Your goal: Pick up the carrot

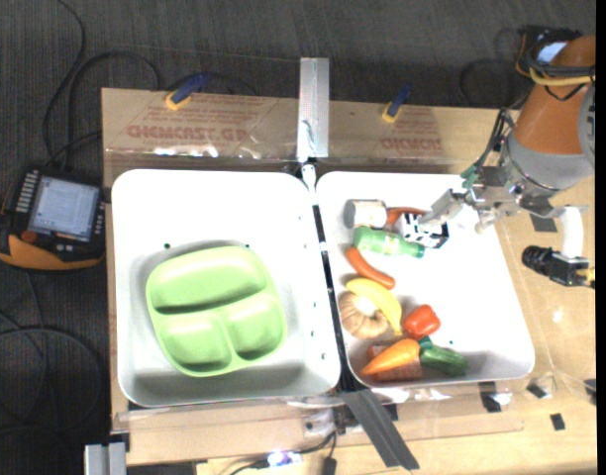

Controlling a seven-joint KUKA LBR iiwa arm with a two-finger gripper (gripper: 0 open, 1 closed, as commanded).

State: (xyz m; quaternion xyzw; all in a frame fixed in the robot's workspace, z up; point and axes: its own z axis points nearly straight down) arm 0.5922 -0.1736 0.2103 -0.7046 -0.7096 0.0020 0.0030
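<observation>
Approach step, nothing grasped: grey two-finger gripper (pixel 452 206) at right white bin's (pixel 491 295) 1 o'clock; opening cannot be told; tapered orange plastic carrot (pixel 392 358) lies at 7 o'clock, touching dark-green vegetable (pixel 444 360); next: traverse, descend over carrot

The arm (pixel 555 117) is cut off at the right edge; end effector (pixel 444 209) fingers blurred.
</observation>
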